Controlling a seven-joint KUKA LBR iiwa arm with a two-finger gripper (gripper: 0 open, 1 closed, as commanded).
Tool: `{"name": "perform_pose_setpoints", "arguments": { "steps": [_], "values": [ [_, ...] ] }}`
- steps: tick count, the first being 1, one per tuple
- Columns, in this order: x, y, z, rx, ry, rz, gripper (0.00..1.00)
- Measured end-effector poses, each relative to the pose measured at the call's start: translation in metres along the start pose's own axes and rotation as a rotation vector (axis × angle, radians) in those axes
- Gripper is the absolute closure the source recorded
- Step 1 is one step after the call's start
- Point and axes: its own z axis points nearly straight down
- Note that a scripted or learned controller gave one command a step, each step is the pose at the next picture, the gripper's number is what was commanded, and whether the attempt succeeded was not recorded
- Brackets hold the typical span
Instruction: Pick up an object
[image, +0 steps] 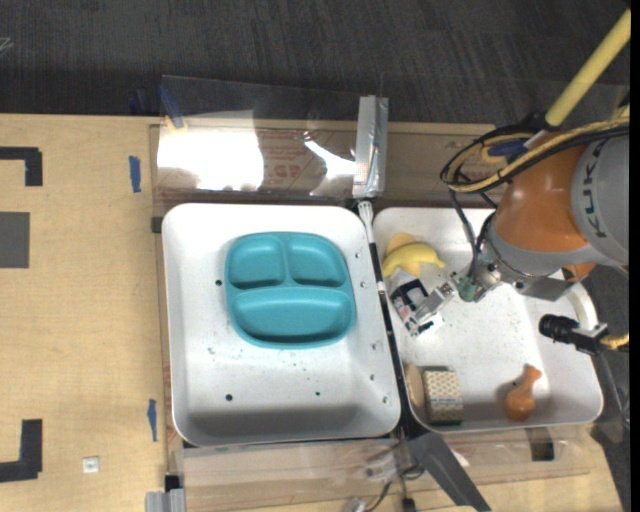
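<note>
My gripper (414, 304) hangs low over the left part of the right bin (500, 350), close to the wall between the two bins. A yellow banana (408, 256) lies just above it in the view, almost touching it. A brown speckled block (442, 392) rests near the bin's front edge, below the gripper. An orange pear-shaped object (520, 394) sits in the front right corner. I see nothing held in the gripper.
The left bin (200, 370) holds a teal divided plate (290, 288) in its upper middle. The orange and grey arm (540, 225) reaches over the right bin's back right, with cables above it. A clear plastic sheet (260, 150) lies behind the bins.
</note>
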Motion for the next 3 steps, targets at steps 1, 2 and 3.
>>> {"name": "perform_pose_setpoints", "arguments": {
  "steps": [1, 2, 3],
  "values": [
    [-0.044, 0.048, 0.007, -0.004, -0.004, 0.056, 0.0],
    [-0.063, 0.08, 0.009, 0.022, 0.004, 0.091, 0.0],
    [-0.061, 0.082, 0.011, 0.018, 0.003, 0.186, 0.0]
  ]
}}
